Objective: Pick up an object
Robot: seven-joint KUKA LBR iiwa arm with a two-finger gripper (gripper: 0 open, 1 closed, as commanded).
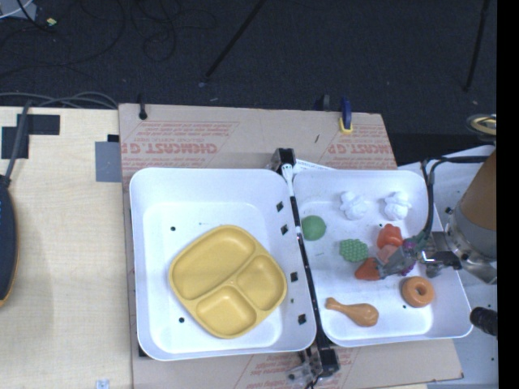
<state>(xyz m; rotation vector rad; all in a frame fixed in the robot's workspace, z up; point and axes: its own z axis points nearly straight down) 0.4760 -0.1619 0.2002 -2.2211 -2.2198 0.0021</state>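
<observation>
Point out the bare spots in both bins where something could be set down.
Left bin: a bare strip along the far wall, behind the yellow tray, and a narrower margin at its left. Right bin: a bare patch at the near-right corner beyond the donut, and a strip between the drumstick and the front wall. Its middle is crowded around the tool.

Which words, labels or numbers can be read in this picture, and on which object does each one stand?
"CHEMCRST G.P": my best reading of the red print on the cardboard sheet under the bins. It lies upside down, so the letters are uncertain.
The same red print repeats on the cardboard to the right, near the blue-and-yellow clamp; it is too blurred to confirm.
More red print on the cardboard's bottom edge is too small to read.
</observation>
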